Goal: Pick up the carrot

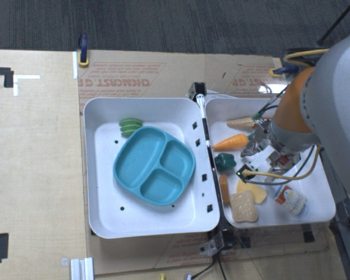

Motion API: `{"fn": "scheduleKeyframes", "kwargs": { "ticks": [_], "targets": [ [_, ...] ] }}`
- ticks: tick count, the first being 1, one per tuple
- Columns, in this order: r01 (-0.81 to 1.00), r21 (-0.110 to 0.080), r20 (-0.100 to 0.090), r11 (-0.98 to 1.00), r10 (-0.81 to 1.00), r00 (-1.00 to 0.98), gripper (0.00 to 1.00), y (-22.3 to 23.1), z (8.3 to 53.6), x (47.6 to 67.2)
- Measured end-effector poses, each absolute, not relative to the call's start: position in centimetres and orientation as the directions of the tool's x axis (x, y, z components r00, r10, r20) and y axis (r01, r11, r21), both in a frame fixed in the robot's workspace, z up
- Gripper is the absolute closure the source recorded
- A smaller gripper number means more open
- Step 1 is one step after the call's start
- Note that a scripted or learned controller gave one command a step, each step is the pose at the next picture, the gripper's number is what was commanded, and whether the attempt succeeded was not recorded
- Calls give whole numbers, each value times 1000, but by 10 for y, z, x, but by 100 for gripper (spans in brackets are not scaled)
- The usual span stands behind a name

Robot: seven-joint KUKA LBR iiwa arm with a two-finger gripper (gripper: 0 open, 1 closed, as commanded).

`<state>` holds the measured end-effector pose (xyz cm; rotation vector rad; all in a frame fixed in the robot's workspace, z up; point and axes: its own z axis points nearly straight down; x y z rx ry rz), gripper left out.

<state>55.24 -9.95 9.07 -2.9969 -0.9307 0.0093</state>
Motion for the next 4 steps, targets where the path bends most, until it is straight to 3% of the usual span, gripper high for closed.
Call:
{"fn": "scheduleKeyframes", "kwargs": {
  "ticks": [1, 2, 3, 4],
  "targets": [
    [405, -3, -6, -914, 405, 914, 0, -98, 91, 638],
    [284, -4, -7, -959, 284, 959, 0, -94, 91, 574],
    [204, -5, -6, -979, 204, 979, 0, -99, 91, 541],
    [320, -4, -5, -947, 320, 947, 0, -105, 91, 623]
  ]
}}
